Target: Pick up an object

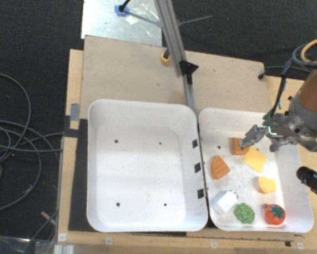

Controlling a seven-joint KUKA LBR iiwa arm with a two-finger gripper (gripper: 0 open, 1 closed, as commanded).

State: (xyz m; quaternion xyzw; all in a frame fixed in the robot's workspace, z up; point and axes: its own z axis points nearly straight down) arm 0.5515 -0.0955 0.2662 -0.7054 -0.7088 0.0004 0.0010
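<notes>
**Objects sit in the right bin, gripper low over its far end**

Objects for picking all lie in the right bin [306, 213]: a small orange-brown block [238, 146] near the far end, a pale yellow wedge [255, 160] just beside it, a ridged orange piece [220, 168] close to the divider between the bins, a smaller yellow chunk [267, 185] toward the right wall, a white block [226, 201] near the front, a green bumpy ball [244, 212] beside that, and a red tomato-like toy [274, 214] with a green top in the front right corner.

The gripper [253, 136] hangs low above the far part of this bin, its grey fingers [250, 138] pointing down toward the orange-brown block and the yellow wedge. Whether the claw is spread or closed cannot be told from this angle, and nothing is visibly caught between its tips.

The left bin [98, 146] lies alongside. A grey pole [173, 30] slants across the brown board behind the bins. No lettering or brand mark is readable on any item
</notes>
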